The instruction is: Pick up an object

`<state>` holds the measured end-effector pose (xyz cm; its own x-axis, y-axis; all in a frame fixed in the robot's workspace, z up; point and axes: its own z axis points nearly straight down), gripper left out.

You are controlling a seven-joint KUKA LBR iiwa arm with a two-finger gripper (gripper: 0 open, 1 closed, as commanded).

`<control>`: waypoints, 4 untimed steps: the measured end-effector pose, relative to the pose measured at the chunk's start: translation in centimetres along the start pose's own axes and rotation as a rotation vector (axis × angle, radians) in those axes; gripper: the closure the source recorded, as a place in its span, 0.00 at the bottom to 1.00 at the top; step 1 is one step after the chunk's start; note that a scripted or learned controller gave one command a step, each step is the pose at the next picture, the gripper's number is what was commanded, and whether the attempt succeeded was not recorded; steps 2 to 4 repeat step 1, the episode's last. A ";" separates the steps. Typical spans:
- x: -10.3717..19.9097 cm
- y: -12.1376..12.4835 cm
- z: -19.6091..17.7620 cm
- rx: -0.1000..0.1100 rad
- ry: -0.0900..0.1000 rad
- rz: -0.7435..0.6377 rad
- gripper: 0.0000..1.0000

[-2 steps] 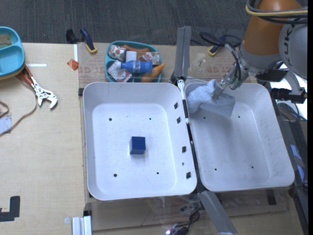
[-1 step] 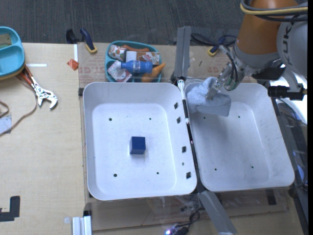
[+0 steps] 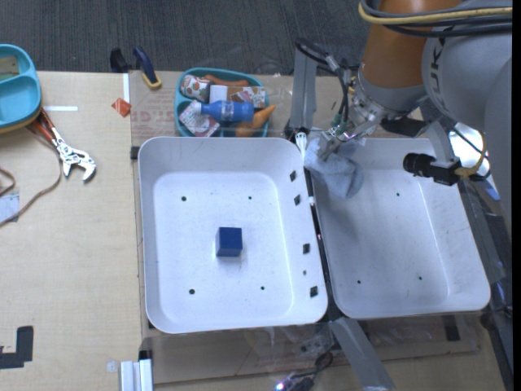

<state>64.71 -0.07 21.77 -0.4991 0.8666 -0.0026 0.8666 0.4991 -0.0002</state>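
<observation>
Gripper [image 3: 332,137] sat low over the right bin's [image 3: 407,300] far-left corner, above a blurred grey patch; how far its fingers stood apart could not be told, nor whether they held anything. A blue cube [image 3: 229,241] lay apart near the centre of the left bin [image 3: 163,300].
</observation>
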 end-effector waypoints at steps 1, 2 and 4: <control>-4.8 -3.4 2.7 0.004 0.002 0.458 1.00; -4.8 -3.4 2.7 0.004 0.002 0.458 1.00; -4.8 -3.4 2.7 0.004 0.002 0.458 1.00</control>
